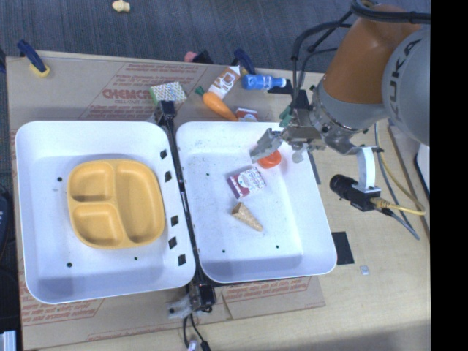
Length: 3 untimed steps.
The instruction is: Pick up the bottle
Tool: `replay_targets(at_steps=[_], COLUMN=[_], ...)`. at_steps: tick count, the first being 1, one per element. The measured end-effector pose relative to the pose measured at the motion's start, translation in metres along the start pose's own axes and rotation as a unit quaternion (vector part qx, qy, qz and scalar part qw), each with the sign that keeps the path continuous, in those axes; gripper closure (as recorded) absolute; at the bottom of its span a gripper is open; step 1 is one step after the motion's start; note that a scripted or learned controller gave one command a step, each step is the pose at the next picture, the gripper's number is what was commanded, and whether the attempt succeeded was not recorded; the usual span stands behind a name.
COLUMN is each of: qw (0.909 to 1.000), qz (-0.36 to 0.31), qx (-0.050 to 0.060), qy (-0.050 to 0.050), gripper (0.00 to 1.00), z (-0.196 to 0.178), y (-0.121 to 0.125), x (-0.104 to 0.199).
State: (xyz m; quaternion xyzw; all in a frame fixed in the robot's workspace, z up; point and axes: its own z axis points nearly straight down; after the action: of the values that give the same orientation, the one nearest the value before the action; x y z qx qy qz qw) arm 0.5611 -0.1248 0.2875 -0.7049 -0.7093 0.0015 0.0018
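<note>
A small white bottle (224, 82) with an orange label lies on the cardboard behind the bins. A blue bottle (262, 82) lies on its side just right of it. My gripper (279, 151) hangs over the far right part of the right bin (314, 229), well in front of both bottles. Its fingers stand apart, with nothing held between them. A small red-orange object (270, 160) lies in the bin right under the gripper, partly hidden by it.
The right bin also holds a red-and-white packet (246, 182) and a tan cone-shaped piece (247, 216). A yellow divided plate (115, 202) lies in the left bin (29, 196). An orange carrot (218, 106) and a green patterned block (168, 92) lie on the cardboard near the bottles.
</note>
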Motion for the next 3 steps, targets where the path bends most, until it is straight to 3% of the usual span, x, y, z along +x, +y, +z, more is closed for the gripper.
replay_targets(at_steps=[1,2,3], qw=[0.9994,0.9995,0.9838], qz=[0.035,0.033,0.179], qx=[0.001,0.001,0.002], qy=[0.000,0.000,0.000], gripper=[0.00,1.00,1.00], z=[0.088,0.077,0.097], y=[0.090,0.091,0.054], x=[0.054,0.054,0.113])
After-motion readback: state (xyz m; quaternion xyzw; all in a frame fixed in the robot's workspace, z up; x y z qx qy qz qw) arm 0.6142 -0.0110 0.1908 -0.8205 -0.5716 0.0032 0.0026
